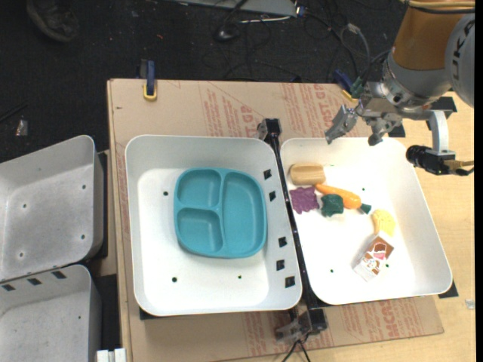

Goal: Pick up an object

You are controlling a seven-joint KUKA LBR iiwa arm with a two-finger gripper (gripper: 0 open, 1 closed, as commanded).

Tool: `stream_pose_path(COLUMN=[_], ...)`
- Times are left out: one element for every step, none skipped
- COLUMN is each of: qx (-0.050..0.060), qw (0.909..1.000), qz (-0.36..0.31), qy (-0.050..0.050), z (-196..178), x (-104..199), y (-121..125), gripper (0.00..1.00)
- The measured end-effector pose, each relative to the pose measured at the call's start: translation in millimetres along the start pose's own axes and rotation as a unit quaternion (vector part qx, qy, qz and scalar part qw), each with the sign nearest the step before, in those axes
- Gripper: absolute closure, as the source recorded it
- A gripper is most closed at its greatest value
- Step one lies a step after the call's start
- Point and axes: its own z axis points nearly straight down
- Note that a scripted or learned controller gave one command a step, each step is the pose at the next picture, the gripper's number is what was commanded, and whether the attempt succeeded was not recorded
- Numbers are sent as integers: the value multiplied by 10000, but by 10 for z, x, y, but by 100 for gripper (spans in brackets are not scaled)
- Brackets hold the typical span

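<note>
The right bin (423,202) holds several small items: a tan bread roll (308,174), a purple grape bunch (303,199), an orange carrot (341,196) with a dark green piece (332,207) beside it, a yellow piece (383,222) and a small brown-and-white carton (375,258). My gripper (356,130) hangs over the far edge of this bin, up and to the right of the bread roll. Its two fingers are spread open, with nothing between them.
The left bin (151,202) holds a teal divided plate (220,212). A black divider (284,202) runs between the two bins. Two spare white bins (45,202) lie off the bench at the left. Cables (249,13) trail on the dark floor behind.
</note>
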Motion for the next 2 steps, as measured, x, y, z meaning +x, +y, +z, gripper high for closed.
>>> stream_pose_path(qx=[-60, -41], qw=[10000, 10000], qz=[-9, 2], qy=[-6, -5], z=[-73, 363], x=[2, -24], y=[18, 34], gripper=[0, 0])
